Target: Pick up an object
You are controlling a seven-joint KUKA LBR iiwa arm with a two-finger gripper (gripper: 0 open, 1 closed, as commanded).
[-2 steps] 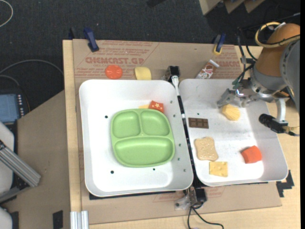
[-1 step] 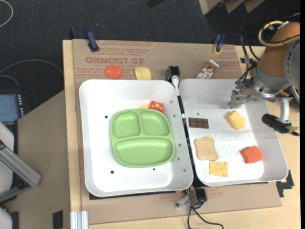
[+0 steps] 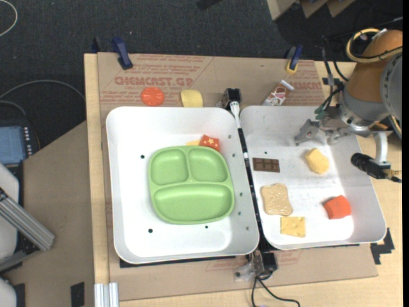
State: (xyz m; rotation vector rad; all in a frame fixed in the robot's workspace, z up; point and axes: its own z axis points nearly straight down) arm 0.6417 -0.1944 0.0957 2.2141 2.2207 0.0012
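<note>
My gripper hangs over the back of the right bin, its grey fingers spread open with nothing between them. Just in front of it lies a yellow lump. Further forward in the same bin are a brown chocolate bar, a slice of toast, a yellow cracker square and an orange-red block. The left bin holds a green divided plate with a small red and yellow piece behind it.
On the board behind the bins lie an orange disc, a yellow piece, a small black item and a wrapped snack. Blue clamps grip the board's back edge. The arm enters from the right.
</note>
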